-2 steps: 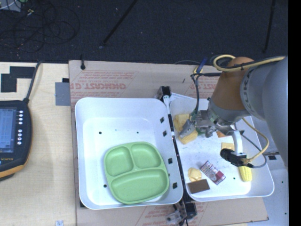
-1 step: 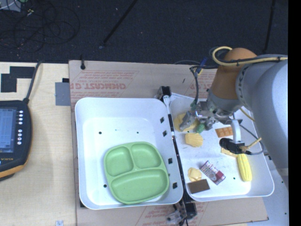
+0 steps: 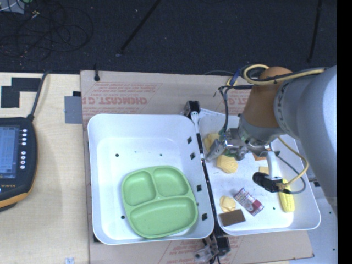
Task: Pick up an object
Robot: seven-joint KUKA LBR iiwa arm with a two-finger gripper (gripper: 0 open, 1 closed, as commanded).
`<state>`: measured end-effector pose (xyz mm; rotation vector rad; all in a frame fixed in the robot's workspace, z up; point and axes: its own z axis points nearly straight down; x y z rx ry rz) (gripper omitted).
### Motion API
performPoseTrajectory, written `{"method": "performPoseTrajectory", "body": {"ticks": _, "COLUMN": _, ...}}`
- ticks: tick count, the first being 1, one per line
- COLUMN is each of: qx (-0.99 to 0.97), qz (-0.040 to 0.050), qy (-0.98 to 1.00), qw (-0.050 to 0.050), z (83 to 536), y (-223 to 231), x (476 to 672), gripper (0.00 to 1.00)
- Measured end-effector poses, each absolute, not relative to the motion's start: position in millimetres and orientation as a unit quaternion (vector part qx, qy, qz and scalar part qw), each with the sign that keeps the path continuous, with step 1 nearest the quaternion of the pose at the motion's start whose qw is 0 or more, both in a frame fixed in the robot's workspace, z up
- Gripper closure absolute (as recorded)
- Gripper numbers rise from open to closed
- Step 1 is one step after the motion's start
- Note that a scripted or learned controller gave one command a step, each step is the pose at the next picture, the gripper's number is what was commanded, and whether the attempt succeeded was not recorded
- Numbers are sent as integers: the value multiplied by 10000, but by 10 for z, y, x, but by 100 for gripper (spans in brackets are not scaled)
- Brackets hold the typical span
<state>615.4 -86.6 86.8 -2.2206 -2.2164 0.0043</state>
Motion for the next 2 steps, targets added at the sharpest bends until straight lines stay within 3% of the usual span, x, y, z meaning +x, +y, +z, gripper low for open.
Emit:
{"method": "performPoseTrajectory", "body": {"ticks": 1, "qx": -7085, "qz": 10, "qy": -7057, "qw": 23, "z": 879, "y": -1023, "x": 5114, "gripper": 0}}
{"method": "performPoseTrajectory", "body": {"ticks": 2, "qx": -7073, "qz": -9, "qy": -7069, "qw": -2, "z": 882, "y": -970, "x": 4764, "gripper": 0}}
